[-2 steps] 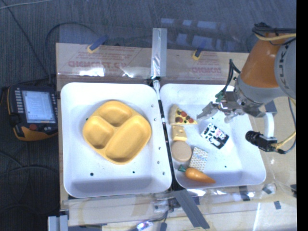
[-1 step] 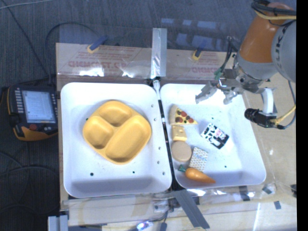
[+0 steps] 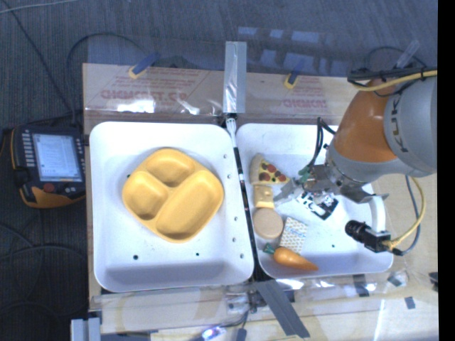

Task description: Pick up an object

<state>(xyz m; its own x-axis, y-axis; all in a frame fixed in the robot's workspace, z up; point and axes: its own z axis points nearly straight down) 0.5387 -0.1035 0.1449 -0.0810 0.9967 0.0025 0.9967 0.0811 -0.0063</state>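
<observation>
In the right bin (image 3: 341, 261), toy foods (image 3: 269, 204) lie just left of the pincer (image 3: 313, 190).

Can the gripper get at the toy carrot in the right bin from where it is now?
Probably yes. The gripper is above the right bin, and the toy carrot lies uncovered near the front wall, with only a patterned wafer touching it.

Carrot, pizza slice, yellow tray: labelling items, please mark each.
Carrot (image 3: 293, 259), camera view, middle of its orange body.
Pizza slice (image 3: 269, 170), camera view, its topped face.
Yellow tray (image 3: 173, 193), camera view, centre where compartments meet.
</observation>
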